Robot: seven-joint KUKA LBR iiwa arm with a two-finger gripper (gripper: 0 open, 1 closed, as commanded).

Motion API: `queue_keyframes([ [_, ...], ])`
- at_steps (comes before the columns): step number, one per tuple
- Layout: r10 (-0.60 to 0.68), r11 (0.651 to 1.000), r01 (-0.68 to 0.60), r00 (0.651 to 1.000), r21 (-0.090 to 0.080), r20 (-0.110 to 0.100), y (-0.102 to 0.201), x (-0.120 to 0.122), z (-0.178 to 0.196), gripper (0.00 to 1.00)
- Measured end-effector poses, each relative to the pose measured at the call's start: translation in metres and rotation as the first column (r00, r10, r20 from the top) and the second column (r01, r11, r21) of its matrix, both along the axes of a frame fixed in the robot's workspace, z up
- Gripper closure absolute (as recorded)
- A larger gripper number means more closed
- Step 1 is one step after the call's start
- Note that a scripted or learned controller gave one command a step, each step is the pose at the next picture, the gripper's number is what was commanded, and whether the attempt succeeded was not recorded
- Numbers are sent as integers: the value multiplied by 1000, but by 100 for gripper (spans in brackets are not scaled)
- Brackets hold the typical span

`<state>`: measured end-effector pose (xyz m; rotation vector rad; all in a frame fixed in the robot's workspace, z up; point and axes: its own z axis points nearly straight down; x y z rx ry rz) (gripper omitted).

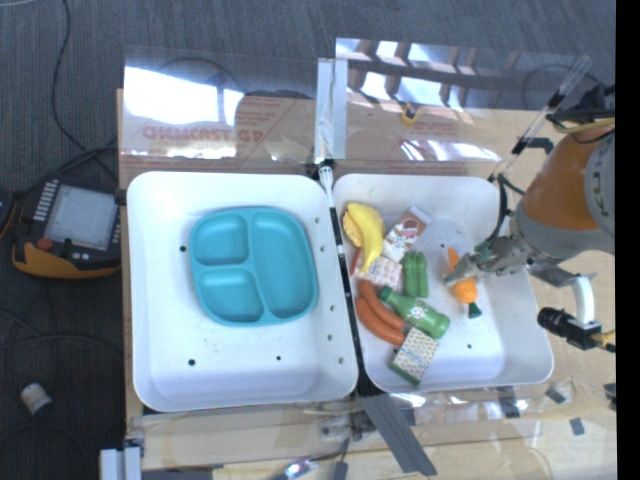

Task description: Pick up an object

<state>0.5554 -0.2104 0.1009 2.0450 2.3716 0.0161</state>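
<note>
The grey arm point(580, 198), with its orange band showing above the wrist, comes in from the right and bends down over the right-hand bin point(520, 358), its wrist angled leftward and down toward the bin floor. The gripper point(468, 268) sits low at the right side of that bin, just above a small orange toy carrot point(465, 290) with a green tip. A second bit of orange shows right at the fingertips, but whether it is pinched between them or merely beside them cannot be told, nor how wide the gripper stands.

The other objects lie in a cluster along the left half of the same bin, apart from the gripper: a yellow banana point(364, 230) near the dividing wall, a small printed packet point(404, 238) beside it, a dark green vegetable point(415, 274), a green bottle point(416, 312) lying on its side, two orange sausages point(378, 314) and a patterned green-and-white packet point(414, 355) toward the front.

The left bin point(160, 358) holds a turquoise divided plate point(253, 266) lying flat near its middle
</note>
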Motion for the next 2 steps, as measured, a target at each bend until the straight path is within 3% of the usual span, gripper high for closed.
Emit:
queue_keyframes([
  [1, -21, 1000, 21, 1000, -2, -16, 70, -15, 87, 100],
  [2, -18, 1000, 18, 1000, -1, -18, 71, -14, 95, 100],
])
